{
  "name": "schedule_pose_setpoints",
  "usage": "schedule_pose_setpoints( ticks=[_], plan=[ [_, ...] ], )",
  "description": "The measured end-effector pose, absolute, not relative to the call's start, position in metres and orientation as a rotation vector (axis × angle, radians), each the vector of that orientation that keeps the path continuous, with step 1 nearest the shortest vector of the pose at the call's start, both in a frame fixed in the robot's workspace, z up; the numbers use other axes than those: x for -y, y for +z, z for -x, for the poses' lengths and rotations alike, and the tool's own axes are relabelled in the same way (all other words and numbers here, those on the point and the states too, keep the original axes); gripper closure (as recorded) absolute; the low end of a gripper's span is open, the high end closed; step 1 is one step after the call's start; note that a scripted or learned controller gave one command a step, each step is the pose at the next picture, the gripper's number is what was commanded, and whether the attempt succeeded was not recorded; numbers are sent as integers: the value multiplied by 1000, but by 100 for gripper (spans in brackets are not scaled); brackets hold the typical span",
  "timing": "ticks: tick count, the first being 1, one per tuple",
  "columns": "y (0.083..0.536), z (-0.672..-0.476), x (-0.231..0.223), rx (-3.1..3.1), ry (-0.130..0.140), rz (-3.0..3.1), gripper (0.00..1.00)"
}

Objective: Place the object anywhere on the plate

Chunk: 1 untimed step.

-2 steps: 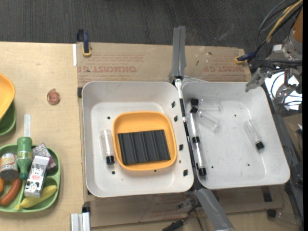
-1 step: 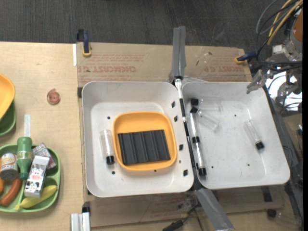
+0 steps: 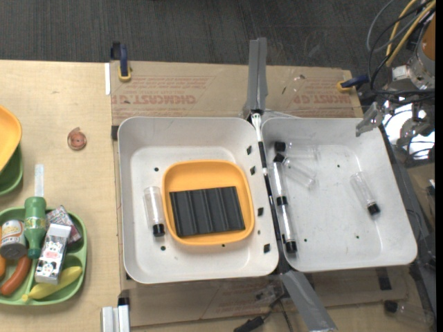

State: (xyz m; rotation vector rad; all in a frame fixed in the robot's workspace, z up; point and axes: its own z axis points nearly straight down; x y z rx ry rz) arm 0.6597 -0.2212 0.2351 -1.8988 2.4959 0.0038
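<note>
From above, the worktop carries two shallow white bins side by side on brown cardboard. The left bin holds an orange plate, roughly square with rounded corners, lying near the middle of the bin floor. On the plate rests a black ribbed rectangular block, covering most of its lower half and lying wholly within the rim. Just beside the plate's left edge, on the bin floor and not on the plate, lies a clear tube with a black cap, set lengthwise with the cap toward the near side. The right bin holds another clear capped tube toward its right side, lying at a slant, and a few faint clear pieces near its upper left; along its left wall runs a thin rod with black fittings. The arm's pincer sits at the far right, above the right bin's upper corner among cables, well apart from the plate; whether it is apart or together cannot be told. At the left of the worktop, a green tray holds toy food, a green bottle and a small carton, with a yellow bowl at the edge behind it.
</note>
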Motion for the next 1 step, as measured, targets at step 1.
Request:
schedule_pose_setpoints(
  ticks=[1],
  plan=[
    [202, -660, 124, -2411, 2, 2006, 0]
  ],
)
